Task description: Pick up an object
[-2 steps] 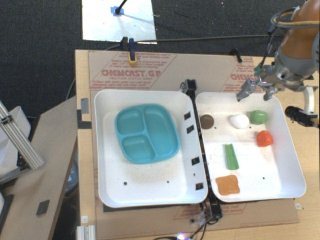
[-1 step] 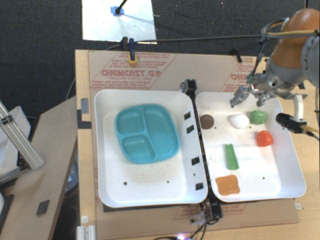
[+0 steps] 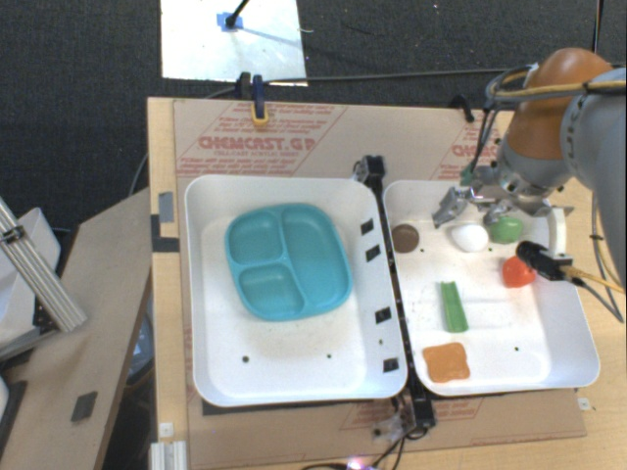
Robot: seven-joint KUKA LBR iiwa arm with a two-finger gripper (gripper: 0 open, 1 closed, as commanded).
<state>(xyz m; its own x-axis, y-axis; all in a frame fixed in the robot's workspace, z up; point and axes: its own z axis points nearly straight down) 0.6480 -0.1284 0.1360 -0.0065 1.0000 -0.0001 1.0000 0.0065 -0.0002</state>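
Note:
My gripper hangs over the far part of the right bin, under the grey wrist with the orange band. Just below it, toward the front, lies a white egg-shaped object, and a green round object sits right of that. A brown round piece lies by the bin's left wall. A red object sits further right, next to a black part of the arm's tooling. A green stick and an orange flat piece lie nearer the front. I see nothing held in the gripper.
The left bin holds a teal divided plate. A black-clipped divider runs between the two bins. A cable trails off the right bin's edge. White paper lies behind the bench.

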